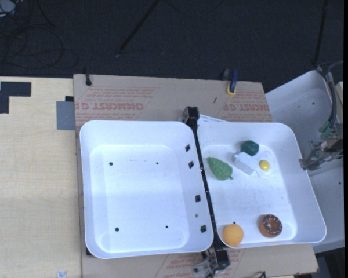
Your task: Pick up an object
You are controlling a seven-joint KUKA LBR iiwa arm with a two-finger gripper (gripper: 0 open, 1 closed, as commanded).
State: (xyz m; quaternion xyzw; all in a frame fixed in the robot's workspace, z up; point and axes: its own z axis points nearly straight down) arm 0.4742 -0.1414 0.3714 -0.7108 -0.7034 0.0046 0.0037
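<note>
Gripper: I see it parked off the right bin's edge; jaws I cannot tell.
Objects: orange, donut, leaf, egg, all loose in right bin, reachable.

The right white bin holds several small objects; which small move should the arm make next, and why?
Probably swing the arm left and lower it over the round orange ball in the right white bin. The ball lies apart from the brown doughnut, while the other items sit crowded together.
</note>
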